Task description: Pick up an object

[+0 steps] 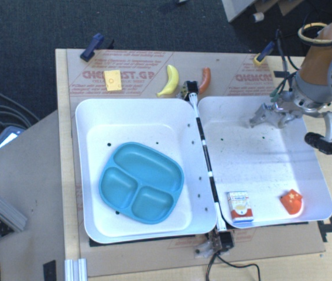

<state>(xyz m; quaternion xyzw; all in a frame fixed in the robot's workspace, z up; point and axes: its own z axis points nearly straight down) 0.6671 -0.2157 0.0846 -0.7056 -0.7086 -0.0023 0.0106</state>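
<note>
My gripper (265,120) hangs over the far part of the right bin (271,157), with its fingers open and nothing between them. Near that bin's front edge stands a small white carton (239,206) with orange and blue print. To the carton's right lies a small orange-red object (291,201). In the left bin (89,127) rests a blue divided plate (141,182). Both small items lie well in front of the gripper, apart from it.
Behind the bins, on the cardboard bench top, lie a yellow banana (168,81), an orange-red sausage-shaped toy (204,79) and a yellow square tag (112,81). Blue clamps (91,47) sit at the back edge. A black divider (204,151) runs between the bins.
</note>
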